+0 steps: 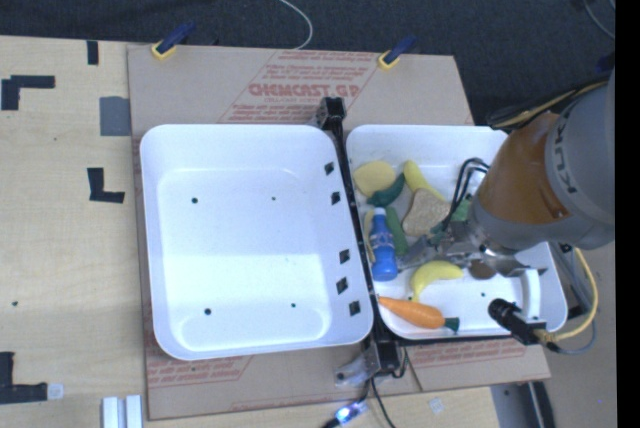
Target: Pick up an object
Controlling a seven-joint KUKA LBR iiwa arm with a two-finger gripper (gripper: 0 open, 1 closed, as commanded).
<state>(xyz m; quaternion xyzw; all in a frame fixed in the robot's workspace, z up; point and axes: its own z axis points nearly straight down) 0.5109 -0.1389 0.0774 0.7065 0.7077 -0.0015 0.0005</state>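
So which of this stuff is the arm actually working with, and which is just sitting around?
Part of the job:
gripper
right bin
carrot
banana
blue bottle
lemon

Just lying about:
left bin
cardboard sheet
two clamps
cable

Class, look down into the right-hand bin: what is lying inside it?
In the right bin: a carrot, blue bottle, yellow banana, a yellow rounded piece and a tan piece. The arm covers the bin's right part.
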